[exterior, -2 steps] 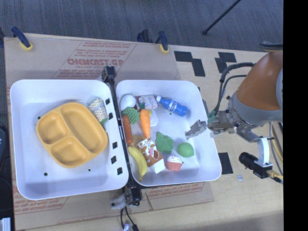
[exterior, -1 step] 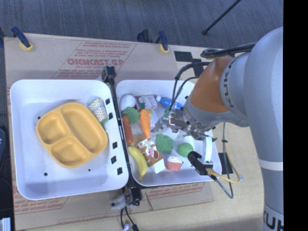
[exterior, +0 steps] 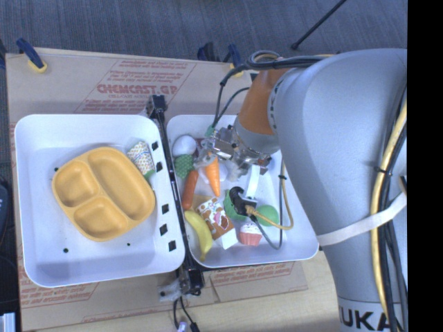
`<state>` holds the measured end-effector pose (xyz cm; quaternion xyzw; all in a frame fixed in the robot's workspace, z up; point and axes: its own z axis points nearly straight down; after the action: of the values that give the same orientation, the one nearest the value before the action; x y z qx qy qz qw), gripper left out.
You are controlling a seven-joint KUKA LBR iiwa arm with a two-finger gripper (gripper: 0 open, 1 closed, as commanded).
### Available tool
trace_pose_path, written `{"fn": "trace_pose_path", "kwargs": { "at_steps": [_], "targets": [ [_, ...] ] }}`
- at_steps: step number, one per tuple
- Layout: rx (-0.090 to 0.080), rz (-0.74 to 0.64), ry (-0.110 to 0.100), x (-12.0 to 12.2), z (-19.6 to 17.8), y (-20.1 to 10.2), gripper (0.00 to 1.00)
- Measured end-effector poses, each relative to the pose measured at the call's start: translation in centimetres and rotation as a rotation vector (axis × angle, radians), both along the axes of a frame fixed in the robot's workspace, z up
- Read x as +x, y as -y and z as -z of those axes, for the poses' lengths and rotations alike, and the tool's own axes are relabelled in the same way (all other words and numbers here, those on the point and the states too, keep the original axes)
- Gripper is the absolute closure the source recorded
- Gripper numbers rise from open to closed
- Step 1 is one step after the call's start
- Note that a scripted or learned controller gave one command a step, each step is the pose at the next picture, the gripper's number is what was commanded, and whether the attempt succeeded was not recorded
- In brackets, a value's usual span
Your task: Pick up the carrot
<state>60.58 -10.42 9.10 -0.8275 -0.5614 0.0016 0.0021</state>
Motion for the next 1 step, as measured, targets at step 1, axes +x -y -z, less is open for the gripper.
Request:
{"fn": "trace_pose_path", "kwargs": {
  "at_steps": [1],
  "targets": [
    [0.002,-0.007,-0.003,0.01,-1.02,-0.06,1.00]
  ]
}}
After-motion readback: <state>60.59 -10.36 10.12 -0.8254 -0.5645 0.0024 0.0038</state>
